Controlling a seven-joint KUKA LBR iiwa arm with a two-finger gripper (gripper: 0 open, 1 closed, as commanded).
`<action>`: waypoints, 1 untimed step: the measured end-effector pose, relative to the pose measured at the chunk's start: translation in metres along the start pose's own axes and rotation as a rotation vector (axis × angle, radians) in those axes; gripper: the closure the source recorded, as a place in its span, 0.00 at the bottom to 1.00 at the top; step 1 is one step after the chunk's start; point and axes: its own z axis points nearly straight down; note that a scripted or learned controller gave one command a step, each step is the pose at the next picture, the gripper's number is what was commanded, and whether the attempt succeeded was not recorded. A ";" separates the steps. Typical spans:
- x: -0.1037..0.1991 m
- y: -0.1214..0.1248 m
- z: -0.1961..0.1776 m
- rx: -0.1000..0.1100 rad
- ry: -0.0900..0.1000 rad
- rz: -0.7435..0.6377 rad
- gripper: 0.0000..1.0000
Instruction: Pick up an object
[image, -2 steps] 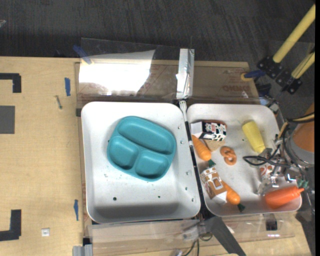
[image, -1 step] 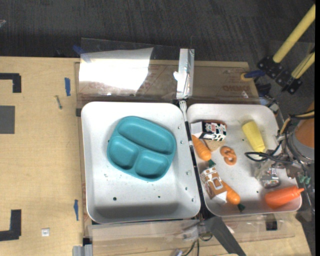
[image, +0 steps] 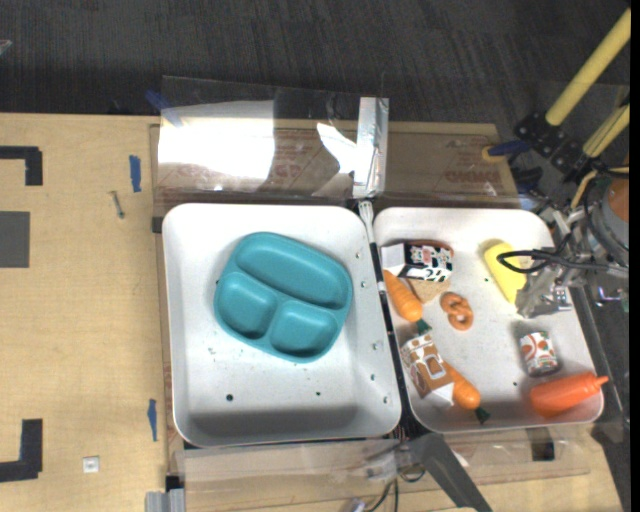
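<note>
A teal divided tray (image: 283, 294) filled the left bin (image: 190, 400). In the right bin (image: 500, 405), the gripper (image: 541, 290) hovered at three o'clock beside a yellow piece (image: 503, 268); whether it was open, I cannot tell. An orange carrot (image: 565, 392) lay at five o'clock, a small can (image: 538, 352) just above it.

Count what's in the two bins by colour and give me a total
Teal: 1, tray
Orange: 5, carrot, carrot, big carrot, pretzel, box
Yellow: 1, wedge
Black-and-white: 1, carton
White-and-orange: 1, can
Total: 9
</note>
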 end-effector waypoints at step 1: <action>-0.042 0.043 -0.029 -0.003 0.005 0.037 1.00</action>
